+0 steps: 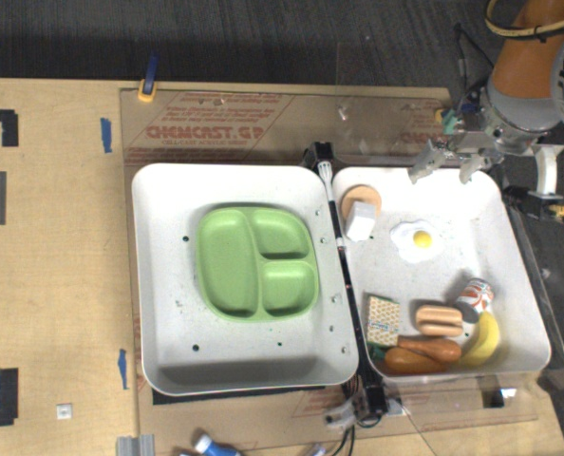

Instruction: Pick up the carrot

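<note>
Lying along the near edge of the right bin point(524, 255), the carrot point(421, 355) touches the hot dog point(439, 318) and sits beside the banana point(483, 338). Well apart from it, the gripper point(449, 163) hangs over the bin's far rim, fingers spread and holding nothing.

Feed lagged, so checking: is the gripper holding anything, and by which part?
Nothing: the open two-finger gripper hangs over the right white bin's far edge; the orange carrot lies near its front.

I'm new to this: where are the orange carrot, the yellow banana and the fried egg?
Orange carrot point(423, 354), camera view, mid-body.
Yellow banana point(484, 338), camera view, middle of its curve.
Fried egg point(421, 241), camera view, yolk.
</note>
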You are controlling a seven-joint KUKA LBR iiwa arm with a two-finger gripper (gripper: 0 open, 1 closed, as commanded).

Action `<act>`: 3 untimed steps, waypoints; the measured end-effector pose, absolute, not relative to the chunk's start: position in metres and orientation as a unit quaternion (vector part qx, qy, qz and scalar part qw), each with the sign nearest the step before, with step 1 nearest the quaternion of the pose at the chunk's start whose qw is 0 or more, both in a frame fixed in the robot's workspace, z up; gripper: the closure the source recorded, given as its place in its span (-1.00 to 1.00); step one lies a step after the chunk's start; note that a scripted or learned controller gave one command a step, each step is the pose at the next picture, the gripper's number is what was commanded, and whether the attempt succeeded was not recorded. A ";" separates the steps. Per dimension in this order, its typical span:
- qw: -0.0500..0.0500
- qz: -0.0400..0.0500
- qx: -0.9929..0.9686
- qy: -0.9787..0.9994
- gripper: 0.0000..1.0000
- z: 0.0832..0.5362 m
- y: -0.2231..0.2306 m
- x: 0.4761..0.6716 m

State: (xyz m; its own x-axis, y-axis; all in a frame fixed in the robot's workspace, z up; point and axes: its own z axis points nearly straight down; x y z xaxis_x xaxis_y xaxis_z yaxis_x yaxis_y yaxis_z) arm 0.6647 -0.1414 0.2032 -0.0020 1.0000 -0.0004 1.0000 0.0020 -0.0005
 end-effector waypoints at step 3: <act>-0.001 -0.001 -0.710 -0.705 -1.00 0.098 -0.137 0.601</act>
State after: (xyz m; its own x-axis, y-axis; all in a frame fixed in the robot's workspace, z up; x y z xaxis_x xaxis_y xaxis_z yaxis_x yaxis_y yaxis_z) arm 0.6007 -0.1370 0.0981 0.0070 1.0000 -0.0002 1.0000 -0.0070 0.0027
